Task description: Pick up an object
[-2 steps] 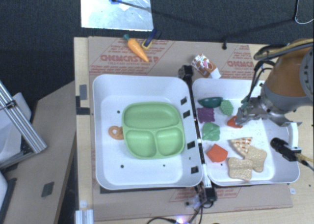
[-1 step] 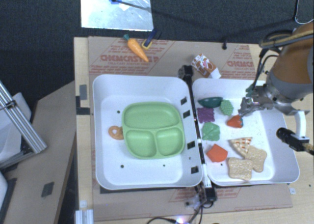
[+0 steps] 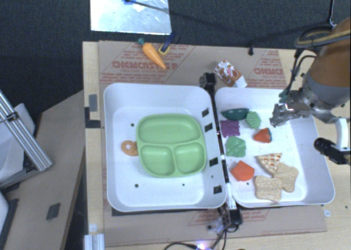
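The cardboard sheet under the bins bears repeated red lettering, too blurred to read.

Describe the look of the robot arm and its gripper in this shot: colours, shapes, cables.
The arm is a thick, rounded grey body with a broad orange band above the wrist. Dark cables loop along its side toward the wrist. The gripper is a small grey metal assembly, angular and mechanical beside the smooth arm. A black cylindrical part juts out just below the arm. No markings are readable.

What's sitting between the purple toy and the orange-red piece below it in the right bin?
In the camera view, a light green leafy toy lies between the purple toy and the orange-red piece.
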Robot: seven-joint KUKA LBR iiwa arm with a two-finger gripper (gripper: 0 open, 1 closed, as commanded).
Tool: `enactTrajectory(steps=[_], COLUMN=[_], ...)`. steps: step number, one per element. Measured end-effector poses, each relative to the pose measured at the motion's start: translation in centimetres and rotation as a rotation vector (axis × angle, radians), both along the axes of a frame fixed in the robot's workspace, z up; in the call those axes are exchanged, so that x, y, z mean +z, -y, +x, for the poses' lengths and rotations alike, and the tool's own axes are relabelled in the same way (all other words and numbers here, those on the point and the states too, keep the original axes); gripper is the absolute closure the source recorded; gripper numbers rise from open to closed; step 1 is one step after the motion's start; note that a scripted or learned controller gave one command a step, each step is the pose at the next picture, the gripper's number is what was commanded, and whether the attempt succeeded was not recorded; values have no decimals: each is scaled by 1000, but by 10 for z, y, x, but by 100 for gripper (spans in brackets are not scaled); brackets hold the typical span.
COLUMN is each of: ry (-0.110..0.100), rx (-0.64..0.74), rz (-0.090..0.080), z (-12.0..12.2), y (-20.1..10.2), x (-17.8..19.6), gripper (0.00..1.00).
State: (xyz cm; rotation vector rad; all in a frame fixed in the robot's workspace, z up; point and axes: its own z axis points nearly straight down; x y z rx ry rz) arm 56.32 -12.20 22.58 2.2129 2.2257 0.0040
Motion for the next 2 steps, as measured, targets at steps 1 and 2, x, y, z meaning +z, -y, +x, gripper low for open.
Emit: enactTrajectory(steps=[1,2], ry=[-2,-4], rx=[4,4], rz=[2,3], z=[-7,-15], y=[-52,-103], x=[10,-4], gripper=[100,100])
